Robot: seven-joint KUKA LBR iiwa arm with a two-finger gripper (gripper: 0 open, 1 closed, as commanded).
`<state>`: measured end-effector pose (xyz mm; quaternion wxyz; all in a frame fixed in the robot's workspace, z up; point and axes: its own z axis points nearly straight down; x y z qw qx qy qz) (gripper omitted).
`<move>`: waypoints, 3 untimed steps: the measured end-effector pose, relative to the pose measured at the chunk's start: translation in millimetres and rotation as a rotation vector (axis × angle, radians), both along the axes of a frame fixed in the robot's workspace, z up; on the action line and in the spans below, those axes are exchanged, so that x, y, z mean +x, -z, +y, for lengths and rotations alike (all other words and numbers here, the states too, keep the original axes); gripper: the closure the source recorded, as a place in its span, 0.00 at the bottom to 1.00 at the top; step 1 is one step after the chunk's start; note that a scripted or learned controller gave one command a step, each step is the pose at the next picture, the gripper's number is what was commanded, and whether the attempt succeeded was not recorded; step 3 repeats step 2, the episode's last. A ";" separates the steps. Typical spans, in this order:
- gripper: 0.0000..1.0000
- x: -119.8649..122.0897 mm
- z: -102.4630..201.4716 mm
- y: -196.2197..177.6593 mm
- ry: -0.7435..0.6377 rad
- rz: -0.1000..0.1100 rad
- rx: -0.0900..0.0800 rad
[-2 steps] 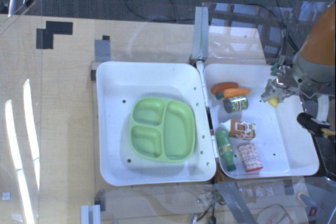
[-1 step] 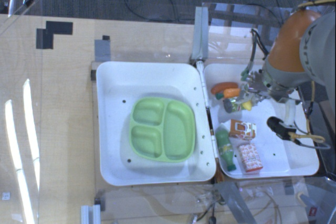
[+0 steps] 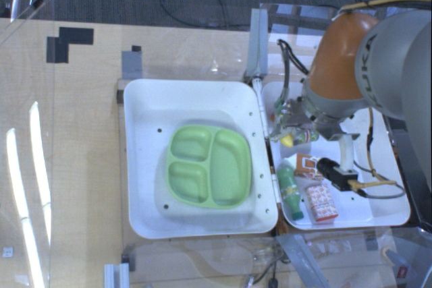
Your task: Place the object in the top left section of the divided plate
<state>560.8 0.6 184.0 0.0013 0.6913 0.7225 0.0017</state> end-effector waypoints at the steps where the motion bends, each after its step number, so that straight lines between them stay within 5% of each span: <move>1: 1.00 -6.3 101.6 0.2 -0.284 0.000 -0.001; 2: 0.00 -6.2 101.3 0.1 -0.283 0.000 -0.001; 3: 0.00 -6.2 101.3 0.1 -0.283 0.000 -0.001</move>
